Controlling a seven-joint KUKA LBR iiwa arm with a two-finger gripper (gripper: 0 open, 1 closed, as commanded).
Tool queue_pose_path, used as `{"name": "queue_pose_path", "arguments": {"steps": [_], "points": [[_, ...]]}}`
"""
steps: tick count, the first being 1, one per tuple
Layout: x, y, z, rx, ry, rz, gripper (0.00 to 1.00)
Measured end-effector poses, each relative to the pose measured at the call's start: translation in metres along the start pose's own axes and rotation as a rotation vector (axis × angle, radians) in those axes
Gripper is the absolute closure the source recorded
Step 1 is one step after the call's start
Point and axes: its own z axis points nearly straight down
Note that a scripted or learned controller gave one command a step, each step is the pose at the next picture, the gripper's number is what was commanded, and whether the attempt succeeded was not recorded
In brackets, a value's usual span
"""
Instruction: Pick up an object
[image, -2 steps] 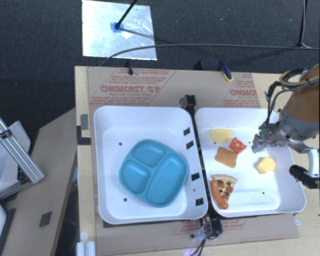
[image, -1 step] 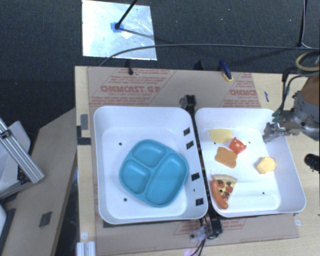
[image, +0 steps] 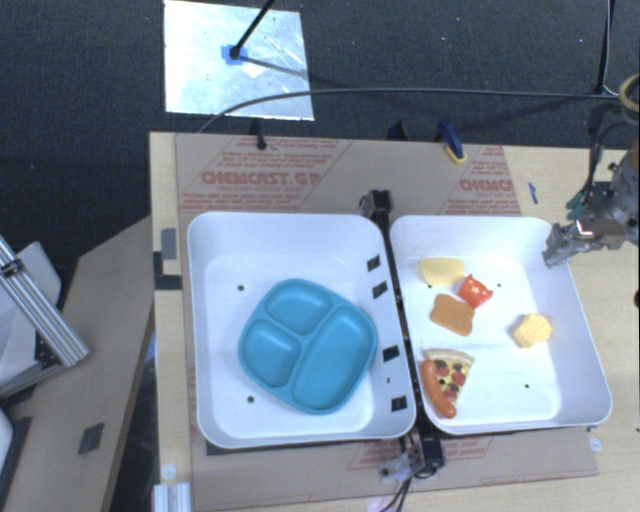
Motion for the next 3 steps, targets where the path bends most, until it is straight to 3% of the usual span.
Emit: {"name": "queue_pose_path", "arguments": {"steps": [3], "points": [[0.176, -0.022, 0.031, 0.008, 0.005, -0.005, 1.0]]}}
